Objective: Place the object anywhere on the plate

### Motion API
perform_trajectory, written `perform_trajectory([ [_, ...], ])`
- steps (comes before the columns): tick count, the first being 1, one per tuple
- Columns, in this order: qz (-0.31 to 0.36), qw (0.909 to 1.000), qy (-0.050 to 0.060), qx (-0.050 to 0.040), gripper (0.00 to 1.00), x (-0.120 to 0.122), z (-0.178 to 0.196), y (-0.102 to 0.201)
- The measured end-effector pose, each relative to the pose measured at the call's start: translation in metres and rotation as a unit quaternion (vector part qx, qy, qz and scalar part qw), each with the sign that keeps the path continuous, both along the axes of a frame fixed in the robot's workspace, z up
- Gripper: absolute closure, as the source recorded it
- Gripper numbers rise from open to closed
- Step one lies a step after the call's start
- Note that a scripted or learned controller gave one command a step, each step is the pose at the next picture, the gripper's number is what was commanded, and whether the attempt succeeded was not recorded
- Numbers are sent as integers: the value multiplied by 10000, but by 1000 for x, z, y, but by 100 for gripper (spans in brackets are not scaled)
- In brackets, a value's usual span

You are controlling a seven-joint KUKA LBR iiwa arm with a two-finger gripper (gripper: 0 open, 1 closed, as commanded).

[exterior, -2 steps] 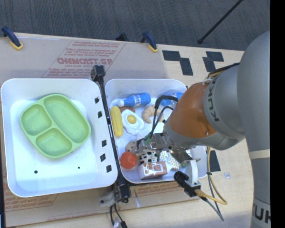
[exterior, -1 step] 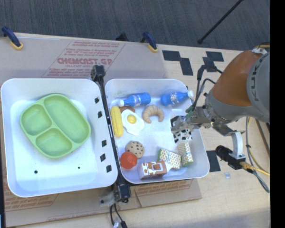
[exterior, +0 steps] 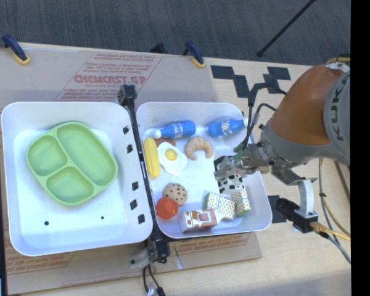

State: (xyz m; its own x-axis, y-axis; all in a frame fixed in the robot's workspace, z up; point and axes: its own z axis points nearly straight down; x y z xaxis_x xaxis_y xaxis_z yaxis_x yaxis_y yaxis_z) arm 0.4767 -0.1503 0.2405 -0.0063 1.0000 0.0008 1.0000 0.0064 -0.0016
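Hovering low over the right bin point(exterior: 254, 217), the gripper point(exterior: 230, 176) sits among toy foods — whether its jaws are parted, I cannot tell — while the green plate point(exterior: 71, 161) lies well apart, leftward, in the other bin

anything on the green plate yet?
No. The green plate in the left bin is bare; the toy foods sit in the right bin.
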Motion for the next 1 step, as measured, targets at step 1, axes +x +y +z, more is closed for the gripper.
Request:
perform_trajectory([
  [1,6,10000,11,-1,100,-1,-102,58],
])
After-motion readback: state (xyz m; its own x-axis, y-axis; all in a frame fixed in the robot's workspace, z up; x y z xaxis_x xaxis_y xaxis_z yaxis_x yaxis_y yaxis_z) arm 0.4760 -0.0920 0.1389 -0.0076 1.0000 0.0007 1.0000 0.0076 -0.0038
